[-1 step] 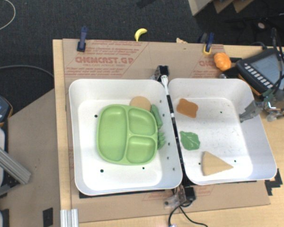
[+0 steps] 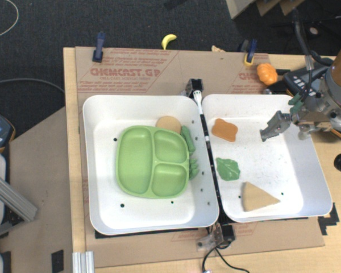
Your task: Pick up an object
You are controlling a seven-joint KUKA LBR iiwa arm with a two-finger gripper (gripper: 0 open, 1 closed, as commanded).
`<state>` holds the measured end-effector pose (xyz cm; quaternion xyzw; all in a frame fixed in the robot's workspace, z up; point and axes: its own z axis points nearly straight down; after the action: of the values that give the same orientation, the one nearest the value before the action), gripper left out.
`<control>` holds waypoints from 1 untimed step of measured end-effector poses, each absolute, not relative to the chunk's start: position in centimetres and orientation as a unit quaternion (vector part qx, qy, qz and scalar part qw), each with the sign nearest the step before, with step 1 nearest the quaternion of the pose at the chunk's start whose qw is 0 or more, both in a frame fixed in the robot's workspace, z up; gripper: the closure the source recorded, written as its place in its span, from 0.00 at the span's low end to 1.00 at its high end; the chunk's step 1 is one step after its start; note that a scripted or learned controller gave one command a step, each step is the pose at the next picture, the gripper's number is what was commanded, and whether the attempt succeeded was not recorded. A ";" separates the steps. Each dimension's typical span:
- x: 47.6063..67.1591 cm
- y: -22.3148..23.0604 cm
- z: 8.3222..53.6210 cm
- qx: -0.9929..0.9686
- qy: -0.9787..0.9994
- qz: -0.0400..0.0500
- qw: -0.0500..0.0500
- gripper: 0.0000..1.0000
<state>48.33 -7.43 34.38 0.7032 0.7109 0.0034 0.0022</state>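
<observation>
— What lies nearest the gripper (image 2: 271,131)?
— An orange block (image 2: 224,129), flat and rounded, in the right bin (image 2: 307,169), above a green leaf (image 2: 228,169) and tan wedge (image 2: 258,197).
— Is it grasped?
— No; gripper hovers apart, empty, fingers spread.

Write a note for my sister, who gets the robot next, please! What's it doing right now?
Pincer: above the right bin, near its upper right side, with nothing between the fingers.
Right bin: orange piece, green leafy piece, tan wedge.
Left bin: green divided plate with a tan round thing peeking out behind it.
Done: nothing picked up so far.
Left: go down on one object, probably the orange piece as it's closest, grab and lift.
</observation>
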 end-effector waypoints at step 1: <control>48.0 0.6 53.2 0.704 0.710 0.009 0.007 0.00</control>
<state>47.99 0.56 53.23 0.7036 0.7105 0.0087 0.0070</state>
